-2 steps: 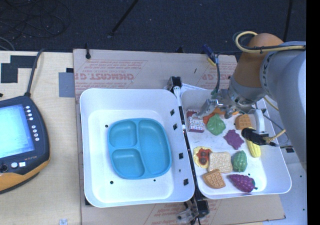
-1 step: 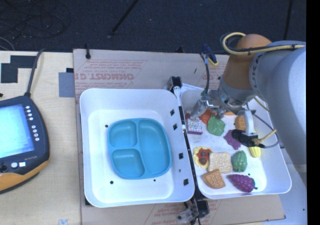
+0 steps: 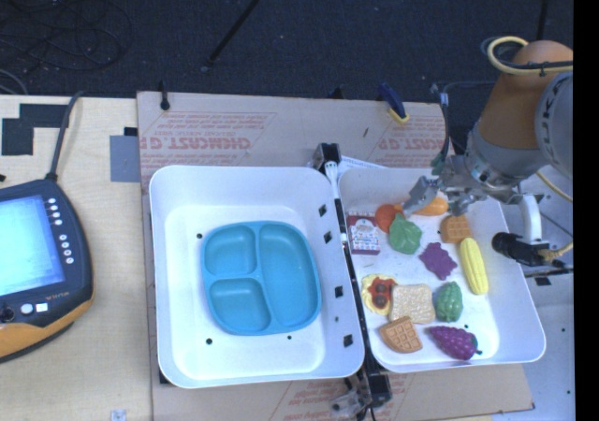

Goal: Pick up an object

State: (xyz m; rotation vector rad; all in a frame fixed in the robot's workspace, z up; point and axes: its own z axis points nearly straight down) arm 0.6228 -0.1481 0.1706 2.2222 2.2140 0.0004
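Orange toy piece (image 3: 432, 207) lies at the far side of the right bin (image 3: 524, 335), touching or just under the gripper (image 3: 426, 191), which reaches in from the right. Fingers look slightly spread; nothing visibly held between them. Orange piece's long axis runs roughly left-right, just below-right of the fingertips. Green toy (image 3: 405, 235) and red tomato (image 3: 387, 217) sit just nearer the camera. Left bin (image 3: 178, 213) holds a blue divided plate (image 3: 257, 276).
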